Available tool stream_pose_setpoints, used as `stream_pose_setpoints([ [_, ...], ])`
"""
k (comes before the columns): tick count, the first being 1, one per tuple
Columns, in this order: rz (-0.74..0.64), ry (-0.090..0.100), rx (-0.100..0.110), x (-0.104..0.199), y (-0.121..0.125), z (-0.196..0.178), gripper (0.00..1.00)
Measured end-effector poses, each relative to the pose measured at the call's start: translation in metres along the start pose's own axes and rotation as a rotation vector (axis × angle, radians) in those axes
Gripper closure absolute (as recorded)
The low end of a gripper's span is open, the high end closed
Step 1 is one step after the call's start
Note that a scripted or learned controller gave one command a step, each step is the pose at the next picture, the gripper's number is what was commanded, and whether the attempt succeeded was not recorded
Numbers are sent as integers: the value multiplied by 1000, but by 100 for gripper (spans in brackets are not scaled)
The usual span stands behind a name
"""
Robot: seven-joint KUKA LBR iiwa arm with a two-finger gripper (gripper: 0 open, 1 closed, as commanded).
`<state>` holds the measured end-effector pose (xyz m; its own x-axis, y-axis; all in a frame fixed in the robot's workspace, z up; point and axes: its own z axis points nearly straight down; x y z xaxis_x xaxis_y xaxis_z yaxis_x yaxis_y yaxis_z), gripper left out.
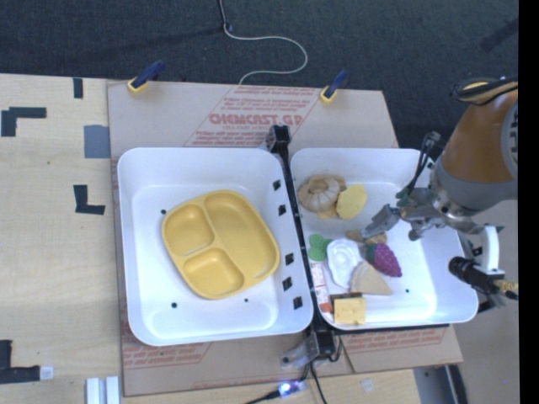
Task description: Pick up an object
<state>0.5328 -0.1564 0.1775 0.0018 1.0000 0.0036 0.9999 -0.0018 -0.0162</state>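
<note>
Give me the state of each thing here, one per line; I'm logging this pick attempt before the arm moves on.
Yellow tray: lying flat in the left bin, compartments bare.
Bread roll: resting in the right bin, touching the yellow piece.
Purple grapes: lying in the bin, just below the tool.
Yellow cube: sitting at the bin's front edge.
Tool: low over the right bin, nothing seen between its fingers.

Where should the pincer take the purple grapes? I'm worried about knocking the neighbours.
Probably across the narrow middle of the purple grapes, coming straight down. The bunch lies flat and elongated, with the cheese wedge and white item crowding its left, so the bare bin floor on its right gives a finger room.
</note>
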Motion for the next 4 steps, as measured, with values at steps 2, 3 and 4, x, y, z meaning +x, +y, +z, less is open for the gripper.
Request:
stream_pose_setpoints([
  [2, -4, -1, -6, 11, 3, 55, 0],
  [3, -4, -4, -11, 11, 3, 97, 0],
  [4, -3, -5, -14, 10, 5, 84, 100],
])
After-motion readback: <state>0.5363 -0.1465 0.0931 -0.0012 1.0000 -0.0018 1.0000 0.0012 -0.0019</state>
